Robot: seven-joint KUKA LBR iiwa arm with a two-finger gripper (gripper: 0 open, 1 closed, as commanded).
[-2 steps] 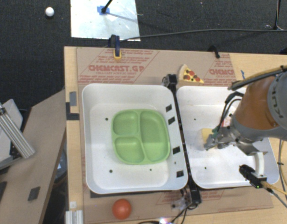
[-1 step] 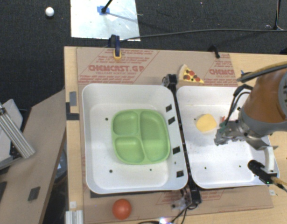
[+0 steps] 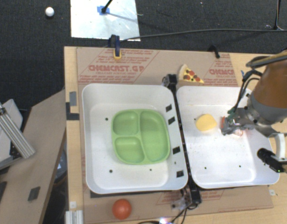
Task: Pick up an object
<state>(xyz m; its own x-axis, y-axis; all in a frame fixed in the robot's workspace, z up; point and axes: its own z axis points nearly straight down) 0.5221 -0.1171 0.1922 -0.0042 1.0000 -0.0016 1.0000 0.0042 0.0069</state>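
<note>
1. Nothing looks picked up yet: the end effector (image 3: 229, 126) sits low in the right bin (image 3: 218, 171); whether it is apart or together, I cannot tell.
2. A yellow lump (image 3: 206, 122) lies just beside it on the bin floor, apparently ungrasped.
3. The left bin (image 3: 99, 171) holds a green tray (image 3: 140, 136).
4. A pizza slice (image 3: 190, 75) and a red ball (image 3: 121, 208) lie on the worktop (image 3: 134, 62).

The arm (image 3: 274, 94) is cut off by the frame's right edge. Its gripper (image 3: 231, 126), right of centre, covers a small reddish object (image 3: 224, 122) too hidden to identify.
</note>
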